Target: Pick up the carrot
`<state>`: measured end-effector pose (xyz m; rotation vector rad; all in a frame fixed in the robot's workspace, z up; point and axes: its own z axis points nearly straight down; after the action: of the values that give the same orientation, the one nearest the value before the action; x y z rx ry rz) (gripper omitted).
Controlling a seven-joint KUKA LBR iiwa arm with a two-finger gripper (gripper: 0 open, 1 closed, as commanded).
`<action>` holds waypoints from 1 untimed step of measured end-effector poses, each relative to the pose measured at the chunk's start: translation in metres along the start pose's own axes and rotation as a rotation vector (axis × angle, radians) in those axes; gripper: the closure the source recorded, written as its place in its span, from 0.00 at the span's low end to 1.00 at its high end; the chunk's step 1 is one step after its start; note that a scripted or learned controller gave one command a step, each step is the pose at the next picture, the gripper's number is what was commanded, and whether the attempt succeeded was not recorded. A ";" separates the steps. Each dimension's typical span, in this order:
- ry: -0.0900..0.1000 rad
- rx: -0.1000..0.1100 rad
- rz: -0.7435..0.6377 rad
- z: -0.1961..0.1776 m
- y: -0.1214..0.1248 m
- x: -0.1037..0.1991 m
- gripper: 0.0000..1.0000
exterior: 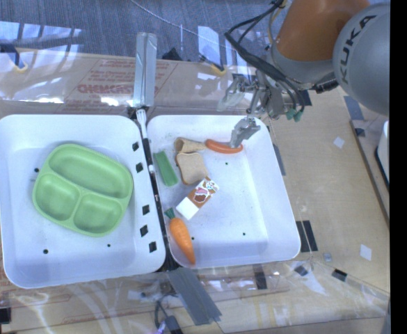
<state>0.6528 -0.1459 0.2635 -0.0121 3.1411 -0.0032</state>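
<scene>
Gripper (243, 132), grip state unreadable from here, hovers over the sausage (224, 146); swing to seven o'clock, straddle the carrot (182, 237) across its width.

Arm (360, 47): rounded grey housing bearing black "KUKA" lettering. Adjoining the lettering, a broad orange band (314, 19), glossy and dome-shaped. Black cables (248, 37) loop out from beneath the orange band and run to the wrist. Below the band, a cluster of metal brackets and fittings with small green connectors. End effector (243, 132): slim, pale grey metal, narrower than the wrist hardware.
</scene>
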 end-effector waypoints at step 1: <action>0.003 -0.004 -0.339 0.110 0.013 0.106 0.00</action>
<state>0.5465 -0.1335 0.1539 -0.5429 3.0977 0.0030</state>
